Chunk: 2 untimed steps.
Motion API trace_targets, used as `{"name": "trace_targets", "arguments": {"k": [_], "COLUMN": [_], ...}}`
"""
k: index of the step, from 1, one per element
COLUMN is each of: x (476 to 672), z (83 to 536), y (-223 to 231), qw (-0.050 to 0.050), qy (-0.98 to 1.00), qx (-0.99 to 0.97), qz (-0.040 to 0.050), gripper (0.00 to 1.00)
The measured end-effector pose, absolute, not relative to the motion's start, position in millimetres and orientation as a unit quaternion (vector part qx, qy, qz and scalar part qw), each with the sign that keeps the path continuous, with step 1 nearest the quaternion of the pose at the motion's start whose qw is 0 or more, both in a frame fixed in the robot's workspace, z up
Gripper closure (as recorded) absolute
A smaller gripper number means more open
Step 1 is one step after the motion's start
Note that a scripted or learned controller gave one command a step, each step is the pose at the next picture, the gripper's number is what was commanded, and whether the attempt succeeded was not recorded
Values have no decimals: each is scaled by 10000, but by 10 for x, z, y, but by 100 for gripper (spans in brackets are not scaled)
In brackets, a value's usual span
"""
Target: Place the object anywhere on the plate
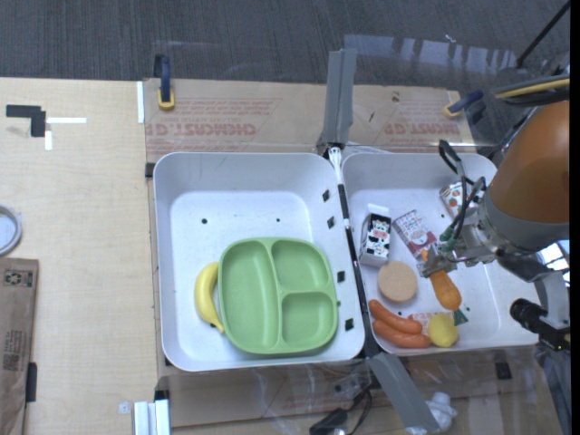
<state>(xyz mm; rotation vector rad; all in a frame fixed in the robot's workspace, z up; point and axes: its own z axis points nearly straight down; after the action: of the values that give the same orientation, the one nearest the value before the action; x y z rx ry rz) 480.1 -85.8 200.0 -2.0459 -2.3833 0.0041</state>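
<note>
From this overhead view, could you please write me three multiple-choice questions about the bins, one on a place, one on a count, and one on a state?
1. Where does the banana lie?
A. In the left bin, against the plate's left edge
B. In the right bin, by the carrot
C. On the bench outside the bins

2. How many compartments does the green plate have?
A. Two
B. Three
C. Five

3. What lies on the plate right now?
A. The milk carton
B. The lemon
C. Nothing

Answers: 1 A, the banana curves along the plate's left rim in the left bin. 2 B, ridges divide the plate into three sections. 3 C, its sections are bare; the milk carton and lemon sit in the right bin.
</note>
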Motion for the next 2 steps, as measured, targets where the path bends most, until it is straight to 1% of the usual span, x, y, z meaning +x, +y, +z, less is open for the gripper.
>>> {"name": "trace_targets", "arguments": {"k": [1,2], "x": [5811,5504], "z": [2410,1902], "y": [-952,-239], "qw": [-2,14], "qy": [-8049,-8585], "qx": [-5935,-5129], "qz": [12,13], "gripper": [100,100]}}
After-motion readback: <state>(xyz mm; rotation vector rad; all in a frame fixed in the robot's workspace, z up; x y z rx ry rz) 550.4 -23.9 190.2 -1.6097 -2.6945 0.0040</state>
